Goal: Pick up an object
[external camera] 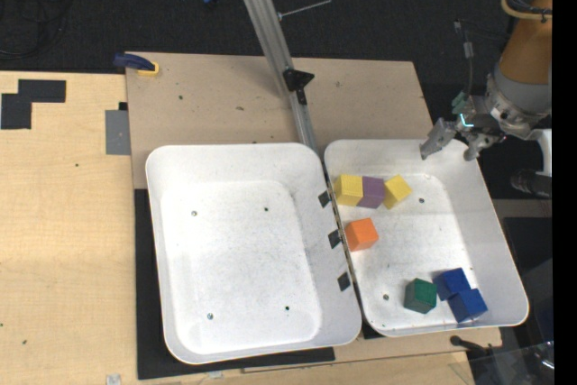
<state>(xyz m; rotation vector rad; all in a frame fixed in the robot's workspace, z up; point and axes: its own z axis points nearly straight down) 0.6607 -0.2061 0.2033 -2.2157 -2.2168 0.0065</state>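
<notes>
Several small blocks lie in the right bin [491, 221]. Two yellow blocks [349, 189] [397, 190] flank a purple block [371, 192] near the bin's upper left. Below them sits an orange block [361, 233]. Toward the front lie a green block [419, 295] and two blue blocks [460, 294] touching each other. My gripper [455, 140] hangs over the right bin's far edge, above and to the right of the yellow blocks. Its fingers are spread open with nothing between them.
The left bin [171, 194] stands beside the right one, joined by black clips. A slanted metal rail [270, 32] rises behind the bins. The wooden bench [63, 194] spreads to the left.
</notes>
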